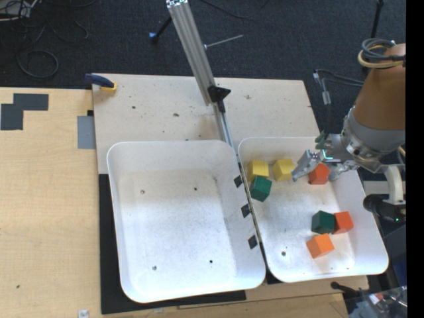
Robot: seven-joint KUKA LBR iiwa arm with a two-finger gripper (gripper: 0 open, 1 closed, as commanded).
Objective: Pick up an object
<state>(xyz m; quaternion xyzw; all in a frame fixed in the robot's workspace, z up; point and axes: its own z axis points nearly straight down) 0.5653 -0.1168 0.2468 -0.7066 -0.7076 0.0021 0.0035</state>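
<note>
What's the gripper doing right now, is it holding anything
Gripper: jaws closed around a red-orange block, over the right bin.

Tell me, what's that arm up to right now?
End effector low in right bin, fingers around red-orange block. Yellow block just beside it. Other blocks sit apart.

I log a slanted aluminium rail (195, 52) crossing the bench (159, 108), a blue-and-yellow clamp (101, 82) at its far left corner, and loose cables (30, 18) on dark carpet (278, 18).
</note>
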